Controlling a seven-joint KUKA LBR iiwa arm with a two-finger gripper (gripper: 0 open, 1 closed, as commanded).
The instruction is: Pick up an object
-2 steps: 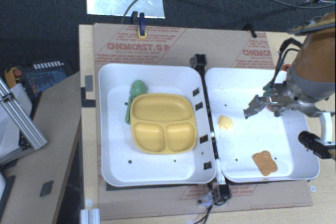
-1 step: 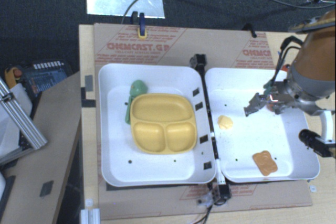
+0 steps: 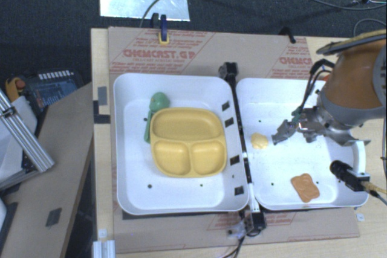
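The bench carries 2 shallow white bins divided by a black centre rail (image 3: pixel 237 130): the left bin (image 3: pixel 130 148), on the rail's left, holds a yellow tray (image 3: pixel 184 142) with 3 compartments and a green object (image 3: pixel 158 101) lying against the tray's far-left edge. The right bin (image 3: pixel 284 106) holds a pale yellow lump (image 3: pixel 259 141) just right of the rail and an orange-brown piece (image 3: pixel 305 187) farther right, nearer the front wall. The gripper (image 3: pixel 283 133) hangs just right of the lump, grasping nothing; whether its jaws are parted cannot be told.
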